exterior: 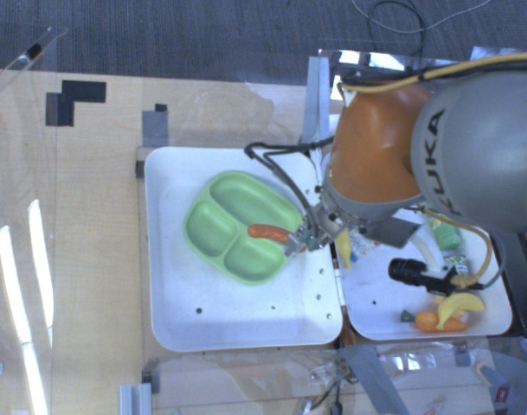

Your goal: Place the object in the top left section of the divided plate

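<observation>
The gripper (303, 239) sits at the plate's (213, 232) 3 o'clock rim, touching an orange-red object (266, 232) on the central ridge; whether the jaws grip it, I cannot tell; open white floor lies from 6 to 9 o'clock in the left bin (237, 322); one plate, three sections; two bins, the right bin (375, 305) holding a banana (461, 305).

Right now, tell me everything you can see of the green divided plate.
The green divided plate is a rounded, smooth, plastic-looking dish with three sections split by raised ridges. It lies flat but turned at a slant in the left white bin, toward its upper right. An orange-red carrot-like object lies across the ridge near its right side, and the gripper sits at the plate's right rim by that object's end. The sections look otherwise bare.
</observation>
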Robot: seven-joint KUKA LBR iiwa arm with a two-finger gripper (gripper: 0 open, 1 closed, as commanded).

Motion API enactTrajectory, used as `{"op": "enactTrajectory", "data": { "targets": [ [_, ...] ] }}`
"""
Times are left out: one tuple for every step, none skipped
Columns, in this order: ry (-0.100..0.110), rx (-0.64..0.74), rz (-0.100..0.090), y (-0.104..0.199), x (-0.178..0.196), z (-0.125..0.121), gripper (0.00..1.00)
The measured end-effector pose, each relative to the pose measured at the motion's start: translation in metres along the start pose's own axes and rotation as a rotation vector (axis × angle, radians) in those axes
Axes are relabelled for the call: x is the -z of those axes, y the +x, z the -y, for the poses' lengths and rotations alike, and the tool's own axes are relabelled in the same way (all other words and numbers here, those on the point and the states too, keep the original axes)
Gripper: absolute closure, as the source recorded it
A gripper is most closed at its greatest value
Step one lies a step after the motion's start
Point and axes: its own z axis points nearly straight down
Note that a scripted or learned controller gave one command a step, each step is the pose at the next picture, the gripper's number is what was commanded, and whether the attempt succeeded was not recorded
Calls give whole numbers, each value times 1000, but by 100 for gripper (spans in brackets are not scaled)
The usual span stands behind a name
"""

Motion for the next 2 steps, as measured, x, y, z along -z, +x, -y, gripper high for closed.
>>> {"op": "enactTrajectory", "data": {
  "targets": [
    [-1,-4,0,40,15,-42,100],
    [-3,44,3,-36,58,-63,100]
  ]
}}
